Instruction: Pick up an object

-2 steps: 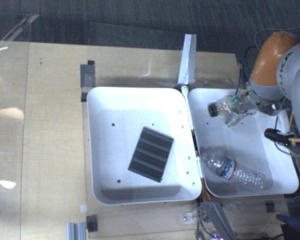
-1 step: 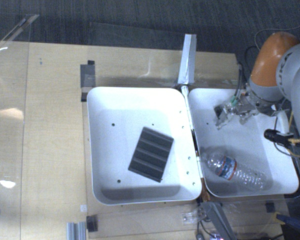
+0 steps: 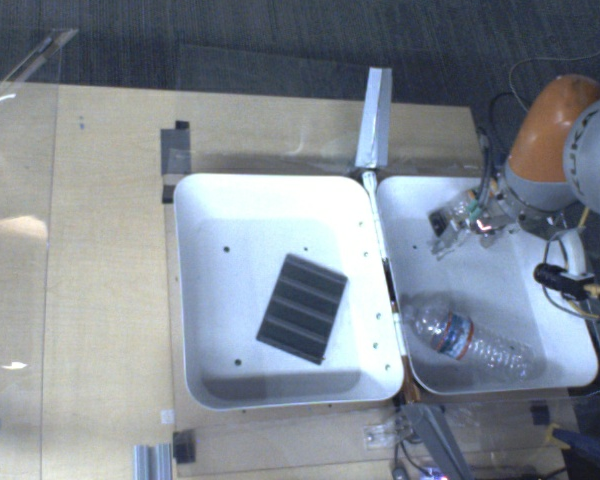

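- the gripper (image 3: pixel 458 220) hangs over the far part of the right bin (image 3: pixel 555 363). one cannot tell if it is released or clenched, and nothing can be seen held in it.
- a clear plastic bottle (image 3: pixel 467 337) lies on its side on the bin floor, below the gripper in the picture and nearer the camera, apart from it. this looks like the thing to pick up.
- a dark ridged block (image 3: pixel 302 308) lies flat in the left bin (image 3: pixel 195 268), well off to the gripper's left and across the wall between the bins.
- the bottle is round and smooth, so it could roll away if the gripper touches it off its middle.
- the bottle looks thin and see-through. it could squash or slip out if it is squeezed at the wrong spot.
- the bottle lies near the bin's left wall. if the gripper comes down too close to that side, it could bump the wall.
- the gripper is not over the bottle now. if it goes straight down from here, it would likely close on nothing but the white floor.
- the block is low and flat, so it could be hard to get a hold on if the arm goes for it.
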{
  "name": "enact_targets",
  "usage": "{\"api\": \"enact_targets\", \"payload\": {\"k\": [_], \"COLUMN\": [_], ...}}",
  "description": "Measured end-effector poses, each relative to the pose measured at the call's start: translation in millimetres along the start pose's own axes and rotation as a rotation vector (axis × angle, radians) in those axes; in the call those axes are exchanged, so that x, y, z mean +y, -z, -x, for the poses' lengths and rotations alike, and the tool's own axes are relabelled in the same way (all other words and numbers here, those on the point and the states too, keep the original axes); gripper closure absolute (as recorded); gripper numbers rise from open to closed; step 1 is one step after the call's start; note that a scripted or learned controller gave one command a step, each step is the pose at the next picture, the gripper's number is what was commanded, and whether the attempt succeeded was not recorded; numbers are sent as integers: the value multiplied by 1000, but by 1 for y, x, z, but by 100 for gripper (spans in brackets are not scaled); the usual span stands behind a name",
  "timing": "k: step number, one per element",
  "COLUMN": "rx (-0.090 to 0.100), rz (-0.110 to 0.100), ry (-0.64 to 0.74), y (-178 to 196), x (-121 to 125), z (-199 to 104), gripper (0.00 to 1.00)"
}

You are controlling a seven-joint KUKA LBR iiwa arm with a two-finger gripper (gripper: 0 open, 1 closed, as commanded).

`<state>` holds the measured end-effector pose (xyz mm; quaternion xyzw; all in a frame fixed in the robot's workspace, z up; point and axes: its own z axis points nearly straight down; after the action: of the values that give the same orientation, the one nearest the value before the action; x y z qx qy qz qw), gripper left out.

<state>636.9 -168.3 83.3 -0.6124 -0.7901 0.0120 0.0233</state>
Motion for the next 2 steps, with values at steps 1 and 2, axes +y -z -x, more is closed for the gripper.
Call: {"api": "enact_targets", "payload": {"k": [1, 2], "rx": [-11, -18], "rz": [-10, -24], "ry": [19, -80], "y": [0, -1], "x": [5, 16], "z": [-6, -14], "gripper": [0, 0]}}
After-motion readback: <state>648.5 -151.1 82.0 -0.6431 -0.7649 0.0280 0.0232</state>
